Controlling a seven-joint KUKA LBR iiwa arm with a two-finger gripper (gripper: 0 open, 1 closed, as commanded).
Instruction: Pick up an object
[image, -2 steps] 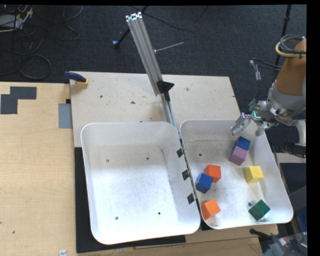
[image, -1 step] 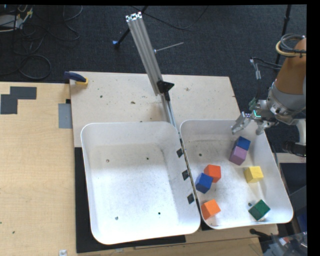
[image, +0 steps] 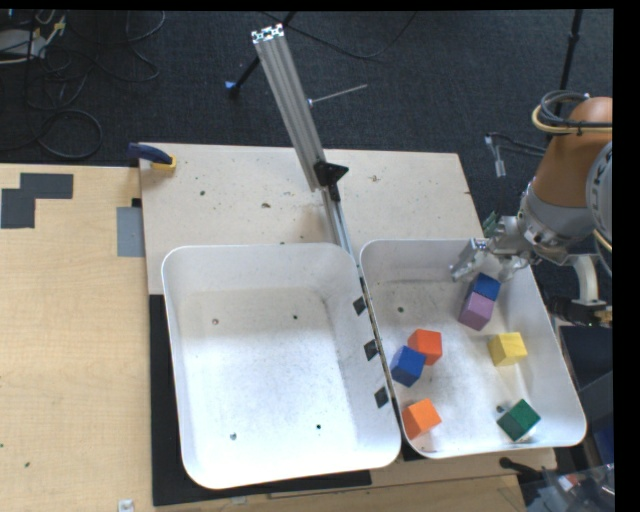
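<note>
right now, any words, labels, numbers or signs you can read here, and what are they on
None: nothing here reads as text.
The pole ends in a small checkered tag: a pattern, no letters.
The black marks on the wall between the two bins are too small to tell.
The cubes show plain faces.

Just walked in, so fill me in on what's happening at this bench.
The grey KUKA arm's two-finger gripper is over the far corner of the right white bin, directly above a blue-and-purple block pair. Whether it grips them is unclear. Two orange cubes, a blue cube, a yellow cube and a green cube lie loose in that bin.
</note>
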